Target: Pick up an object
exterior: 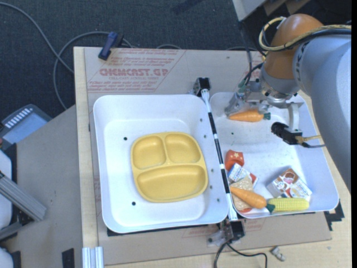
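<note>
Fingers (249,106) of the arm hang right over a small orange toy carrot (246,116) at the far end of the right bin (323,172); whether they are apart or closed on it I cannot tell. It looks light, hard, smooth plastic, likely slippery; best pinched across its thick middle.

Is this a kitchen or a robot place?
Probably a robot lab, not a kitchen. A grey arm reaches over two white bins, the food is toys, like the carrot, and cables trail across the carpet.
</note>
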Available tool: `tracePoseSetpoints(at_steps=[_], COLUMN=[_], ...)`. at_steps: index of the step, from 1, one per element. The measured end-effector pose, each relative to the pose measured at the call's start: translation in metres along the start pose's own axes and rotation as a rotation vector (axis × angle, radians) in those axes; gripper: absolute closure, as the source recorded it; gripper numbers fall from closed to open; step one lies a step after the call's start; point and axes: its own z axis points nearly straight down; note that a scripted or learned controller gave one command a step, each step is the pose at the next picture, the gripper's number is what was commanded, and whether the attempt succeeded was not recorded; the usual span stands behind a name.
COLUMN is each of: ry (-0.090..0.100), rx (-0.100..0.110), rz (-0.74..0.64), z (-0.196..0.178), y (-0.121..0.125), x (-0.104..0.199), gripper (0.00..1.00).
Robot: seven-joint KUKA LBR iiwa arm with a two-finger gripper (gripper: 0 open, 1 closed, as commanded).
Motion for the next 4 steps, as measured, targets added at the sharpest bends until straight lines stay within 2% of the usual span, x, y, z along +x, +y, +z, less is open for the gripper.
tracePoseSetpoints(at_steps=[1, 2, 3, 4], ry=[-0.004, 0.012, 0.013, 0.014], rx=[-0.009, 0.019, 0.024, 0.024], rz=[0.000, 0.001, 0.002, 0.002], z=[-0.014, -0.088, -0.029, -0.014], y=[0.003, -0.025, -0.093, -0.134], x=[-0.001, -0.012, -0.032, -0.043], gripper=[1.00, 1.00, 1.00, 1.00])
